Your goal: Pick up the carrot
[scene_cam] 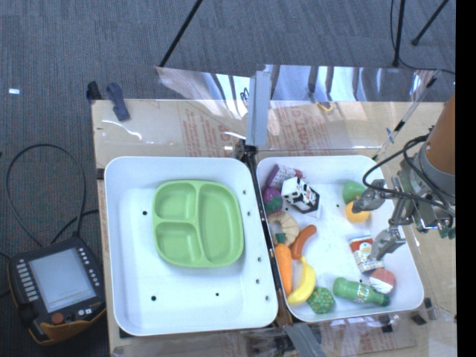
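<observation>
Carrot (pixel 284 267) against right bin's left wall (pixel 262 222), banana (pixel 303 282) alongside; fingers' state unclear

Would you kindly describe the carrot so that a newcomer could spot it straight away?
Look in the right-hand white bin, along its left wall near the front. The carrot lies there lengthwise, just left of the yellow banana. It is plain orange and tapered, whereas the reddish sausage above is rounded at both ends.
</observation>
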Action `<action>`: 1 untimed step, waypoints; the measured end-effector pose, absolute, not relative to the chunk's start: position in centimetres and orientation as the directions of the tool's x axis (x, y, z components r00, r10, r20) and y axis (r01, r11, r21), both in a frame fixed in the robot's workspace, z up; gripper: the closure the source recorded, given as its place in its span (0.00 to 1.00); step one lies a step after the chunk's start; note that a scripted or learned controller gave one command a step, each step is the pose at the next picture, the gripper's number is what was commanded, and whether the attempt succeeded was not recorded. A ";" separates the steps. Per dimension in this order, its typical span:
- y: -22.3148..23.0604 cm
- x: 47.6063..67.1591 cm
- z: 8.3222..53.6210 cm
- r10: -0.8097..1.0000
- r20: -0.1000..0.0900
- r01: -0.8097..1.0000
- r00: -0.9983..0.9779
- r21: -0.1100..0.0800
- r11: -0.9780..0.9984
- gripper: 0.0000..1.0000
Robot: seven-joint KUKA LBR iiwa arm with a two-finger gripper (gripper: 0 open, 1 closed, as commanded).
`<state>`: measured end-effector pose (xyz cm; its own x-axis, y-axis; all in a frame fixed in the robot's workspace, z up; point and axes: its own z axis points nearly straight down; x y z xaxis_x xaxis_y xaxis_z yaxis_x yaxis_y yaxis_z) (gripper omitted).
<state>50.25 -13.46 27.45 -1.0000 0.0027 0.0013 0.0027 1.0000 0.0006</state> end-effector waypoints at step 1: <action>-13.5 50.3 27.4 0.003 0.001 0.003 -1.000 0.001 1.000 0.00</action>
<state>50.25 -13.46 27.44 -1.0000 0.0027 0.0013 0.0027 1.0000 0.0006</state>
